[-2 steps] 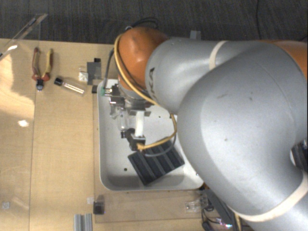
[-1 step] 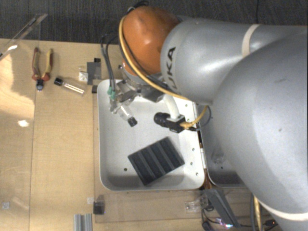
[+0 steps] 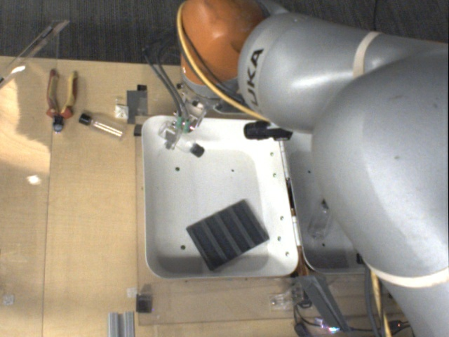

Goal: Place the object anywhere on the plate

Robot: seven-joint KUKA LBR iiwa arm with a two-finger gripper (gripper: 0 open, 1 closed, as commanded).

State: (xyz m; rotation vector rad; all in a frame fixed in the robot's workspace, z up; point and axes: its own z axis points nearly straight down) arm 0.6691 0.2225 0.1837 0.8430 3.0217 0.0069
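The big grey robot arm (image 3: 351, 118) with its orange band takes up the right side and top of the camera view, reaching in over the bench. Under it lies the light wooden surface (image 3: 84, 223), carrying two shallow white bins side by side; the left white bin (image 3: 210, 188) is in plain sight, while the right white bin (image 3: 323, 244) is mostly covered by the arm.

Inside the left bin, toward its near right corner, rests the dark grey ribbed rectangular plate (image 3: 227, 234), lying flat and turned at an angle to the bin walls. Nothing sits on top of it.

Up at the far left corner of that bin hangs the gripper (image 3: 179, 128), a small metallic cluster with cables running up into the wrist. How far apart its fingers stand cannot be told from here, and nothing can be seen held in it. Just beside it, a little to the right on the bin floor, sits the small dark object (image 3: 197, 149), well apart from the plate.

Out on the surface left of the bin: a pair of red-handled pliers (image 3: 61, 97), a small clear tube with a black cap (image 3: 100, 123), and a small dark block (image 3: 137, 102) near the bin's corner.
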